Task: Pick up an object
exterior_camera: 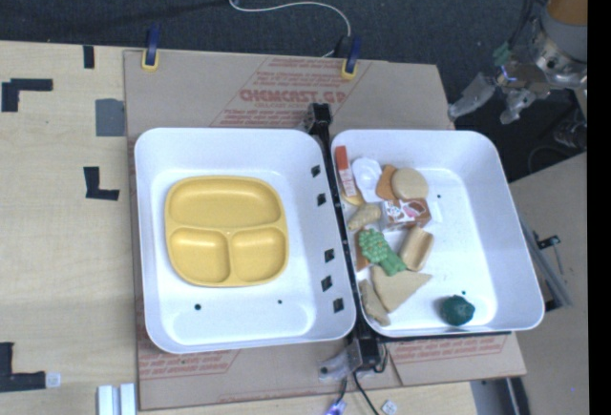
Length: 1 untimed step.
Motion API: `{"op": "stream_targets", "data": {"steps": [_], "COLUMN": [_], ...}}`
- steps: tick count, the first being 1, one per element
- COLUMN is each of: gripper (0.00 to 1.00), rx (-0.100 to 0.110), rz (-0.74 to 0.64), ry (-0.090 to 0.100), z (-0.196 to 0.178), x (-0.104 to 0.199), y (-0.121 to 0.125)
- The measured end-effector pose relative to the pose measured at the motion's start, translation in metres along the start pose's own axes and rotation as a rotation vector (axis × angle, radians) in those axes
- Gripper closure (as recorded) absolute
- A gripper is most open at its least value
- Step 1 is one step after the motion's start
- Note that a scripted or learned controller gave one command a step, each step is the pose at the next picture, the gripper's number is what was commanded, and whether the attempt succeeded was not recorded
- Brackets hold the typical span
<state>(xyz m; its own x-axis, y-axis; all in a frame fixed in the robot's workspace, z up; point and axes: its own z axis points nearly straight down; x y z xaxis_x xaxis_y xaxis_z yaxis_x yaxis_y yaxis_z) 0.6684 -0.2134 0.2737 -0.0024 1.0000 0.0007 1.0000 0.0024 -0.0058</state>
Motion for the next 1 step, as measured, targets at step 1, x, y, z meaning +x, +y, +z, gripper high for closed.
{"op": "stream_targets", "data": {"steps": [1], "gripper": [0.00], "rx": [0.013], "rz": [-0.006], "ry": [0.006], "z": [0.1482], "x": [0.0880], "y": [-0.0019]}}
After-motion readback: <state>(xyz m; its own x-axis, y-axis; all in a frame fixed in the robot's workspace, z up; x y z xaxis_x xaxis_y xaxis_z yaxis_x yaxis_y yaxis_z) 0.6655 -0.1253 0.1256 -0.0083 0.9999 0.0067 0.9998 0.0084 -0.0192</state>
